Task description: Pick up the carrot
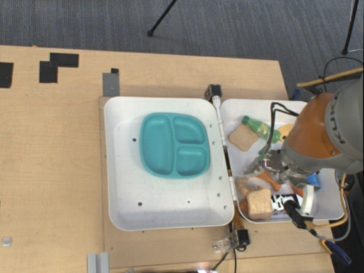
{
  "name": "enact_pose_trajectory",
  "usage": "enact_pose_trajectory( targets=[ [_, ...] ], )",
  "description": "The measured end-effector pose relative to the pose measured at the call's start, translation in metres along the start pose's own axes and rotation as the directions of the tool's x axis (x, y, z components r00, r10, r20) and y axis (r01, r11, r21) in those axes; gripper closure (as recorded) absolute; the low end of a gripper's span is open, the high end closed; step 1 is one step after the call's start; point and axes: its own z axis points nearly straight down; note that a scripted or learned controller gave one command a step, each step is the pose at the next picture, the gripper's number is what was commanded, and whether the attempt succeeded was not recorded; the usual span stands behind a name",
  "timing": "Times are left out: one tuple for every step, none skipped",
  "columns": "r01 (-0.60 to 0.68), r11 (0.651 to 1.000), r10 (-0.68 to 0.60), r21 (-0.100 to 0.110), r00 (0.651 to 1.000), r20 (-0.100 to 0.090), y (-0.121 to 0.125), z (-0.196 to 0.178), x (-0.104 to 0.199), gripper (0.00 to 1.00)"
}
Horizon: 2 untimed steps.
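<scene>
The carrot is a small orange piece lying in the right bin, partly covered by the wrist. My gripper is down in that bin, directly over and just behind the carrot, among the cluttered items. The grey arm with its orange band comes in from the right and hides part of the bin. I cannot make out whether the carrot sits inside the gripper or only beneath it.
Around the gripper lie a tan bread slice, a green bottle, a yellow item, a tan cube, a blue item and a black-and-white piece. The left bin holds a teal divided plate.
</scene>
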Motion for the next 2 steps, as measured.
enact_pose_trajectory(
  targets=[
    [0.006,1.000,-0.006,-0.008,1.000,-0.001,0.003,-0.012,0.003,1.00],
    [-0.411,0.912,0.411,0.011,0.912,0.003,-0.022,-0.097,0.063,1.00]
  ],
)
